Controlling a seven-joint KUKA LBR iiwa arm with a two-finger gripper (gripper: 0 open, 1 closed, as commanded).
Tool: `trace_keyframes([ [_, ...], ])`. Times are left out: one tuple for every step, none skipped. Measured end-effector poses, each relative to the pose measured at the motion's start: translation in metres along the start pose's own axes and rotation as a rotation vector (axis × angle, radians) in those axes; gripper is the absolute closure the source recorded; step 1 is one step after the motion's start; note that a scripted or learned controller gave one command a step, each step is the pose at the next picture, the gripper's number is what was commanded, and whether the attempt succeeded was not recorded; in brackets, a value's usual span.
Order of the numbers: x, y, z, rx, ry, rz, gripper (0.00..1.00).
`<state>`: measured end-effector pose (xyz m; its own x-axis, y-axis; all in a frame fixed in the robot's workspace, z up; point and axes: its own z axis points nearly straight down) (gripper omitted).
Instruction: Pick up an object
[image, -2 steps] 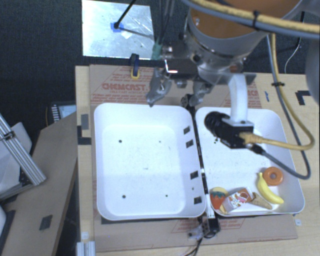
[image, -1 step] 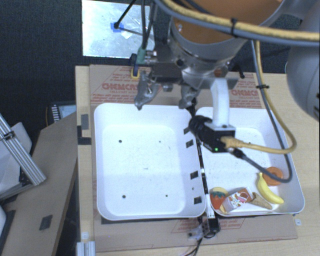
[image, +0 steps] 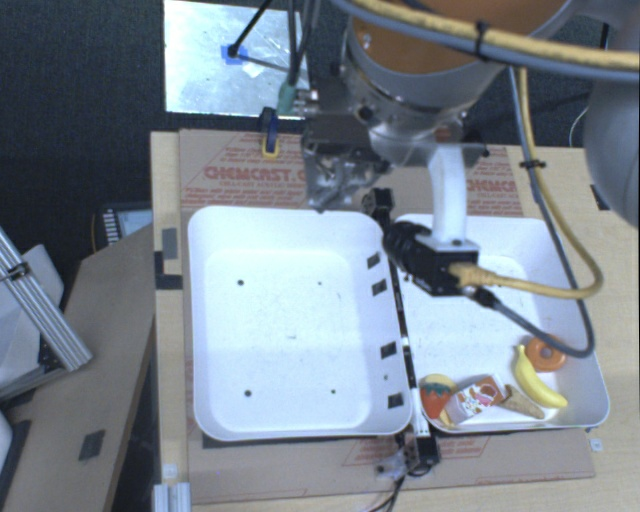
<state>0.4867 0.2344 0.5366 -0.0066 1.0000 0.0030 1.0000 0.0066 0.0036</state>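
Several small toys lie in the front corner of the right bin (image: 470, 335): a yellow banana (image: 536, 381), an orange round piece (image: 546, 354), a red-orange fruit (image: 437, 396), a white and red packet (image: 474, 397) and a tan cone (image: 521, 403). My gripper (image: 338, 188) hangs above the back edge of the left bin (image: 203, 300), near the divider, far from the toys. Nothing is seen held in it. The arm's wide orange and grey body hides the bench behind it.
A white post with a black box (image: 432, 262) and a yellow cable (image: 530, 288) hangs from the wrist over the back of the right bin. Black clips (image: 388, 350) line the divider between the bins. Cardboard (image: 240, 172) lies under both bins.
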Motion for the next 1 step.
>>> trace_keyframes([
  [-0.0539, 0.0082, 0.0014, 0.002, -0.004, 0.011, 1.00],
])
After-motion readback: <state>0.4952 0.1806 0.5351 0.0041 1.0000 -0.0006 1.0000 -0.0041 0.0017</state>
